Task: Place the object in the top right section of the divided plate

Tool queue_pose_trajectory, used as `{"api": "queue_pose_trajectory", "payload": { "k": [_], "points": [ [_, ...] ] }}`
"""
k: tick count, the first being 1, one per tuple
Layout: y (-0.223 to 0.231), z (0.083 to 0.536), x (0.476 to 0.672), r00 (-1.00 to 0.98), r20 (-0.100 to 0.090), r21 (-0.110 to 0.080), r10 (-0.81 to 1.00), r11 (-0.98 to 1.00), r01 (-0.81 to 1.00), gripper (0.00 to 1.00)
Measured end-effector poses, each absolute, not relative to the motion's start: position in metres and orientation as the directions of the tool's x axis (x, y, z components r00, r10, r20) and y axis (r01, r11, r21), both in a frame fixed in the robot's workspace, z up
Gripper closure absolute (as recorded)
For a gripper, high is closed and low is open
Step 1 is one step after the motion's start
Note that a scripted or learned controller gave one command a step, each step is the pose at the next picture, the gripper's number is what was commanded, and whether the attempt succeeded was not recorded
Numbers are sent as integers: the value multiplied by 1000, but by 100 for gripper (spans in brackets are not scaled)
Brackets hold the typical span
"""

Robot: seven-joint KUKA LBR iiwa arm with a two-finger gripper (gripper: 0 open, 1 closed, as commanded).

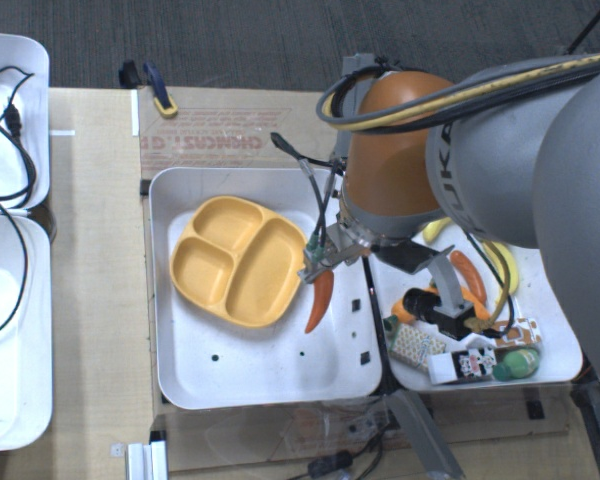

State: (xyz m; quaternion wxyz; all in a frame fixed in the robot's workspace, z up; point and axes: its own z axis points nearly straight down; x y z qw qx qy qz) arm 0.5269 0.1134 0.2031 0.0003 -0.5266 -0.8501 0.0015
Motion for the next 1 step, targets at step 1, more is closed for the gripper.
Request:
{"api": "queue_pose_trajectory", "payload": {
  "k": [1],
  "points": [
    [165,218,477,-478,-1,-4,878,478,878,100]
  ]
}}
